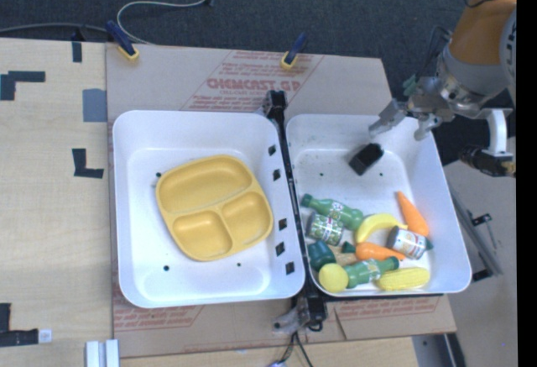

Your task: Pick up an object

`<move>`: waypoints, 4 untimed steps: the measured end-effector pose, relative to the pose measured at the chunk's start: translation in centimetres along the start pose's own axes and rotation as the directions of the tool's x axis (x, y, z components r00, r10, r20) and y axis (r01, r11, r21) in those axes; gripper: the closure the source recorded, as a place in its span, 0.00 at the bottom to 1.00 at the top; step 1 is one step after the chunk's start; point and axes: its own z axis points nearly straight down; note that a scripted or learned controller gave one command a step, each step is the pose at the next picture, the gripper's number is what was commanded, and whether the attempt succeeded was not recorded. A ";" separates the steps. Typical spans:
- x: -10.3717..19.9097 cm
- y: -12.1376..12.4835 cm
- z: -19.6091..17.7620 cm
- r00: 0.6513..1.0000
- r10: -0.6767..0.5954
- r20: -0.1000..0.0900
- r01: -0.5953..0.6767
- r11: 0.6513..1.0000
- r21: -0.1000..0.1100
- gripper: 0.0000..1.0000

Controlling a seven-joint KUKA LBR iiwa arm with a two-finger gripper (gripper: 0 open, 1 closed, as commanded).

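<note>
Nearest you, along the front edge of the right bin (449, 227), the pile is sitting tight: a yellow corn cob (406, 277), a lemon (332, 276), green bottles (334, 212), a banana (374, 227), a small jar (409, 243) and two carrots (412, 212) are crowding one another, several of them touching. That is where your candidates for the pick are lying, and it is also where trouble is waiting — a descent into that clutter is likely to land a finger on top of a neighbour, or nudge a round piece so it is rolling away as the gripper closes. Beside it, the left bin (134, 214) is carrying only a yellow divided plate (215, 206), flat and wide, a poor thing to grasp by its rim. Farther back in the right bin a small black object (366, 158) is lying alone on bare white floor, well apart from the pile; it is the easier target, though it looks low and could be slipping out from under the tips. Beyond that, near the bin's far right corner, the gripper (403, 117) is hanging with its fingers spread wide and nothing between them — you are not holding anything. Coming straight down from there, you are risking a strike on the bin wall, since the fingers are straddling the rim area.
</note>
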 end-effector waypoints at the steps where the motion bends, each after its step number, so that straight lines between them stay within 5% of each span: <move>1: -0.7 2.5 7.1 1.000 0.000 0.001 0.000 1.000 0.001 0.00; 2: 0.7 2.2 14.7 1.000 0.000 0.001 0.000 1.000 -0.001 0.00; 3: 0.7 2.2 13.7 1.000 -0.001 0.002 0.001 1.000 -0.002 1.00; 4: 7.9 1.1 5.0 1.000 -0.002 -0.001 0.002 1.000 -0.002 1.00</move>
